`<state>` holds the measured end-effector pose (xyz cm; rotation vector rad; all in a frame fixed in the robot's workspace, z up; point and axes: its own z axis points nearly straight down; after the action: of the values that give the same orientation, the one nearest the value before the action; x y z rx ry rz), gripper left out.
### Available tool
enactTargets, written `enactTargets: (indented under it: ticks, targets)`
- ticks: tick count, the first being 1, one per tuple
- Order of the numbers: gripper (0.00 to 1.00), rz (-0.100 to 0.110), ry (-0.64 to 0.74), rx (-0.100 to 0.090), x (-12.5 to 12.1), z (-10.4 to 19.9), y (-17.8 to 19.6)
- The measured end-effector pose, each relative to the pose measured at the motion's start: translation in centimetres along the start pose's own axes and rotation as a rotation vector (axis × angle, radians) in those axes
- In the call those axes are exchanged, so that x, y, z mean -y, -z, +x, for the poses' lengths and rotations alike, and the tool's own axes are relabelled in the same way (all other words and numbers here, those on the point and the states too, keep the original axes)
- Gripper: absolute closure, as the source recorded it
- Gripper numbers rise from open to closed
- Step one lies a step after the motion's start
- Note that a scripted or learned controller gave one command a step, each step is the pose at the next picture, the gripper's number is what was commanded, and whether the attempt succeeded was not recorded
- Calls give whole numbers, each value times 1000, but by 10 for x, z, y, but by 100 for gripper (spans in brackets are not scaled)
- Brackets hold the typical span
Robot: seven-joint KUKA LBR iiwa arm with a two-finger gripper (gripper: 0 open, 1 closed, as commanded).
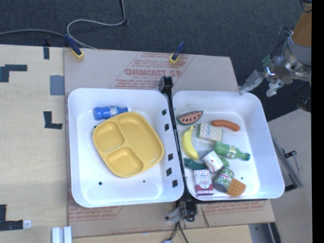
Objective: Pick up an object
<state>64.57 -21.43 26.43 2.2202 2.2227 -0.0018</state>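
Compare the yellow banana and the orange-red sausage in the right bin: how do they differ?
The curved yellow banana runs near-vertical beside the bin divider; the straight orange-red sausage lies nearly horizontal toward the far wall. The banana looks longer and thicker than the sausage. Both are elongated toy foods lying flat in the right white bin.

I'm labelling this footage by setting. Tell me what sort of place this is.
Probably a robotics lab test bench, not a kitchen. Two white bins sit on taped-down cardboard, one holding toy food like a banana, and a robot arm's gripper hangs over the right bin's far corner.
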Motion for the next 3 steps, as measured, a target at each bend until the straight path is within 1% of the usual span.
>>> enactTargets:
  ticks: [1, 2, 3]
  targets:
    - [0, 2, 0, -1, -8, 16, -79]
    - [0, -2, 1, 1, -24, 43, -178]
    - [0, -1, 1, -1, 3, 96, -179]
